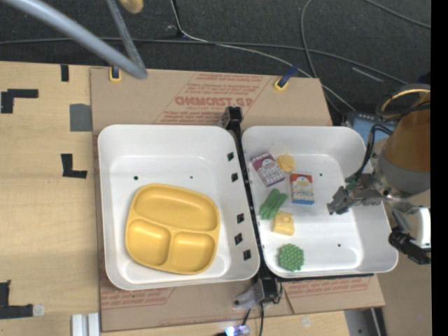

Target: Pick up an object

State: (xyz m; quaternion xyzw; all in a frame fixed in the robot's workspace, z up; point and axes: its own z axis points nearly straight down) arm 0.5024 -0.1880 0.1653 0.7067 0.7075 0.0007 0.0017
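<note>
The right bin (350,254) holds several small items: a maroon packet (267,168), a yellow piece (285,163), a red-and-blue carton (302,187), a green pod (272,203), a yellow cheese wedge (283,223) and a green round bumpy piece (290,257). My gripper (341,200) hangs over the right side of that bin, to the right of the carton and apart from it. Nothing shows between its fingers. The arm's orange band (409,145) is at the right edge.
The left bin (115,145) holds a yellow divided tray (172,227). Both bins rest on a cardboard sheet (210,96). Cables (329,40) run across the dark floor behind. A grey pole (63,19) crosses the upper left.
</note>
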